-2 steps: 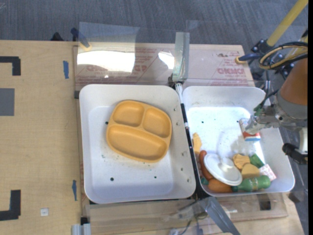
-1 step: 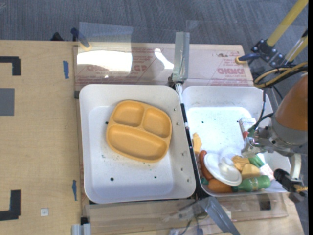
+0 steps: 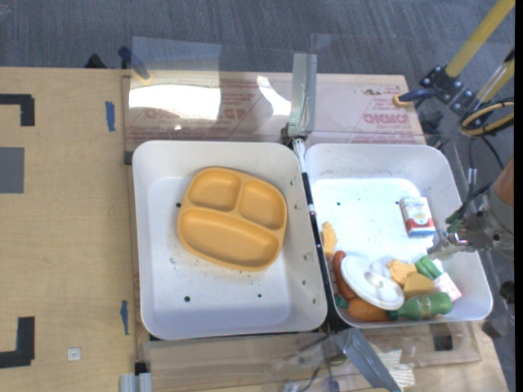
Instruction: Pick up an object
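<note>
Presently we log the gripper (image 3: 464, 237) at the right bin's (image 3: 372, 163) right rim; we cannot tell its state | small red-and-white carton (image 3: 417, 216) just left of it | toy food pile (image 3: 392, 284) in that bin's near corner | orange divided plate (image 3: 233, 216) in left bin (image 3: 155, 243)

toy food pile (image 3: 392, 288), right bin's near corner

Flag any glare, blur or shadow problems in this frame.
Camera view: strong glare on the clear plastic sheet behind the bins; the gripper at the right white bin's rim is soft and blurred; the orange three-compartment plate is evenly lit, its shadow faint.
</note>
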Motion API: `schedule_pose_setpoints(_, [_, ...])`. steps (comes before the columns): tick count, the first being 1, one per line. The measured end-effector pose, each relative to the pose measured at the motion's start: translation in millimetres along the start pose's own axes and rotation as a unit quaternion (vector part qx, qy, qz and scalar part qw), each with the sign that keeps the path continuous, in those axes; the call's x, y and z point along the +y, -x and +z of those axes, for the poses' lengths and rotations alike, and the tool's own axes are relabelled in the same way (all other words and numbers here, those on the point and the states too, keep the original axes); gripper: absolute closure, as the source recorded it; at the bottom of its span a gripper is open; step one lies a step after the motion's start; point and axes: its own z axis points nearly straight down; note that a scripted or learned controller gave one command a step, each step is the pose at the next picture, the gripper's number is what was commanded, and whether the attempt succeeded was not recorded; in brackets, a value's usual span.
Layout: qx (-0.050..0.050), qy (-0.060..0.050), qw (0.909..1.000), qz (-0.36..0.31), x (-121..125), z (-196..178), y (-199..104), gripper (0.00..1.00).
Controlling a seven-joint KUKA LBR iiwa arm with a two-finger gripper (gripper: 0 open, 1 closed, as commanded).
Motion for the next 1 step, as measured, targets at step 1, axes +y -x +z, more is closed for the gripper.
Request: schedule_pose_setpoints(1, [0.0, 0.0, 0.993, -0.118, 0.8, -3.7, 22.9, 1.0])
